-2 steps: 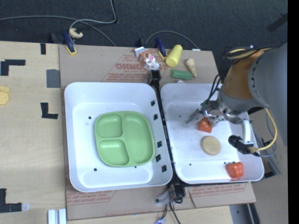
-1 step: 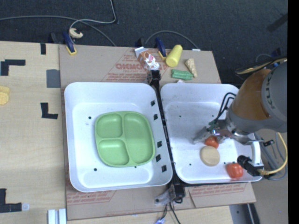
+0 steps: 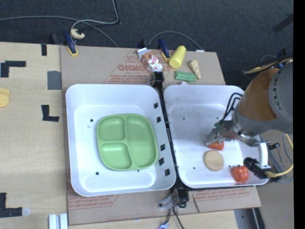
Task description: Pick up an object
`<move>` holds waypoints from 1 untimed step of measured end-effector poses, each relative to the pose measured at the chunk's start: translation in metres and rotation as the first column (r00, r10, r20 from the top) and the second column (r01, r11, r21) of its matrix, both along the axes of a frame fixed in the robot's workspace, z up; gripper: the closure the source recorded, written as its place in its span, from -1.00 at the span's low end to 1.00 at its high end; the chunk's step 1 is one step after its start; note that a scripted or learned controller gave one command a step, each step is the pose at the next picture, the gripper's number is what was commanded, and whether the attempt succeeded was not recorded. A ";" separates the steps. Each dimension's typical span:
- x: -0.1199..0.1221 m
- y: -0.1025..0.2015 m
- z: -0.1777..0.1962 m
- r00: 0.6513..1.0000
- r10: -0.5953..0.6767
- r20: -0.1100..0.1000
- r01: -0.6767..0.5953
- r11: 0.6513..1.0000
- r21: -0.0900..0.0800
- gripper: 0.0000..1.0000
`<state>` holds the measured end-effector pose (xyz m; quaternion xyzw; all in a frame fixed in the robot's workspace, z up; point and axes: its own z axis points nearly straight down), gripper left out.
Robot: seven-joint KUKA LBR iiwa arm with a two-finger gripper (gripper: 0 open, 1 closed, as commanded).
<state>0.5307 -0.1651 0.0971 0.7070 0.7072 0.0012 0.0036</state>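
From my station the pincer (image 3: 215, 140) is down in the right bin (image 3: 190, 97), right at a small orange-red piece (image 3: 216, 146) that lies just far of the round tan disc (image 3: 214, 161); I cannot tell how far it is open or whether it has hold of anything. The piece looks like light, stiff, smooth toy food, likely to slip, so I judge a grip across its middle is best. It is half hidden, so I cannot tell its long axis or heading.
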 end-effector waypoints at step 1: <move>-0.021 0.068 0.015 1.000 0.002 -0.009 -0.002 1.000 0.005 1.00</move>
